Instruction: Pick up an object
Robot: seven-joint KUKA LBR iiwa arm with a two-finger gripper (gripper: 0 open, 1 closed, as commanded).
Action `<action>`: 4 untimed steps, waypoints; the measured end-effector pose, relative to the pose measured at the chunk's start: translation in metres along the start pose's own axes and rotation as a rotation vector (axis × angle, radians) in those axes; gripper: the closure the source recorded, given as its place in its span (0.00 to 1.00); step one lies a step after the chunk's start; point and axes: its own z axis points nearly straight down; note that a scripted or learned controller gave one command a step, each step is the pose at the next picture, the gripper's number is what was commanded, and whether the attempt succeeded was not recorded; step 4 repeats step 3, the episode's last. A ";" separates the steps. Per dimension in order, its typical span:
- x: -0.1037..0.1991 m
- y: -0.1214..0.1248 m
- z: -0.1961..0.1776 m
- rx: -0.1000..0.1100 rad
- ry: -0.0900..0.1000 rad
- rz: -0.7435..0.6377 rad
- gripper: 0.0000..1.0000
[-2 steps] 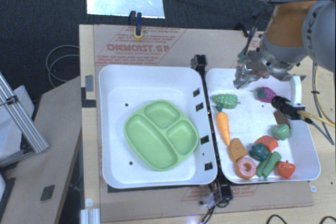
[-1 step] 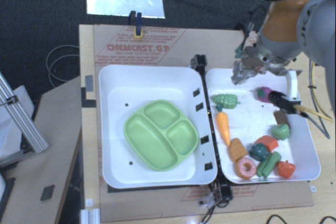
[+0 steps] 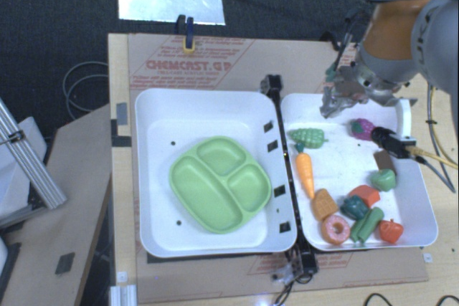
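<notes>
We see the gripper (image 3: 331, 110) over the far corner of the right bin (image 3: 337, 163), on the side next to the divider. Nothing shows between its jaws, and whether they are open or closed we cannot tell.

All the loose toys lie in that same bin, none of them touching the gripper. Nearest to it, just toward the near side and slightly left, is a knobbly green toy (image 3: 306, 136). Level with that piece, to the gripper's right, sits a purple toy (image 3: 362, 128). Further from the gripper toward us, a carrot (image 3: 305, 174) lies lengthwise along the divider, its tip touching or almost touching the knobbly green toy.

Well away from the gripper, at the near end of the bin, the others crowd together: an orange-brown piece (image 3: 324, 203), a pink ring doughnut (image 3: 335, 228), a green cucumber (image 3: 366, 223), a dark teal piece (image 3: 353, 207), a red piece (image 3: 364, 193), a red-orange vegetable (image 3: 391, 230) and a pale green piece (image 3: 384, 180).

Far to the gripper's left, past the divider, the left bin (image 3: 158, 127) holds a green divided plate (image 3: 219, 183)
</notes>
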 end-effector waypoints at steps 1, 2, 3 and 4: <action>-0.001 -0.004 0.001 0.000 0.000 0.000 1.00; 0.011 -0.004 0.014 0.001 0.000 -0.004 1.00; 0.011 -0.009 -0.005 -0.002 0.001 -0.004 1.00; 0.011 -0.009 -0.005 -0.002 0.001 -0.004 1.00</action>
